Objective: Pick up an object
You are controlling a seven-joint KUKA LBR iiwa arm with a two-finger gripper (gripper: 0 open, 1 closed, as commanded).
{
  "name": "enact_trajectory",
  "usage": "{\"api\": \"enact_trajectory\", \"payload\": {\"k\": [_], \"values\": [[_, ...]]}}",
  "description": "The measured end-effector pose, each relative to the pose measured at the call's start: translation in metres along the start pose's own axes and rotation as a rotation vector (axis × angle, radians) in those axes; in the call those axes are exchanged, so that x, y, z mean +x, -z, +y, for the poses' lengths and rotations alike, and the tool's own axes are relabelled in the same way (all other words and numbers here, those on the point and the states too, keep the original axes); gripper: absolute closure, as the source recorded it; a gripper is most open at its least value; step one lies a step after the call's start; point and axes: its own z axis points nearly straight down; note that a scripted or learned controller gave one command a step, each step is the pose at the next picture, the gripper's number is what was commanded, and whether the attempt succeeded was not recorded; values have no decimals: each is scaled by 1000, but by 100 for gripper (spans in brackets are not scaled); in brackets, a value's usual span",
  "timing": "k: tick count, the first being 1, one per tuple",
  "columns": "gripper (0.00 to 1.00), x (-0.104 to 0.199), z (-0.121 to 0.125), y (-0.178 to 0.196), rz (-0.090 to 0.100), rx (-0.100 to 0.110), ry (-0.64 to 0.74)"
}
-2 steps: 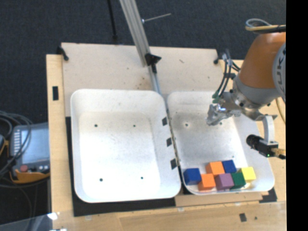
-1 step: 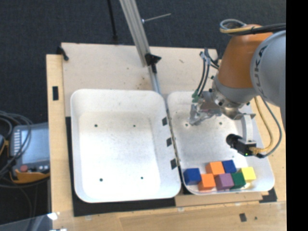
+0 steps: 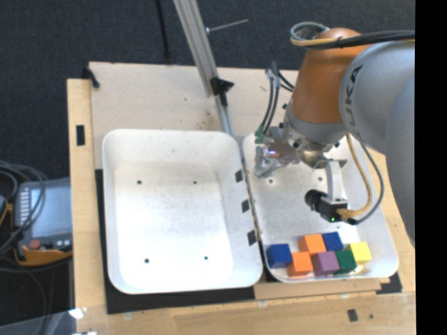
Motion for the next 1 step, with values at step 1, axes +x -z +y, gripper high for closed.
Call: {"api": "enact_trajectory", "payload": {"k": [1], "values": [[100, 59, 13, 6, 1, -1, 2]]}}
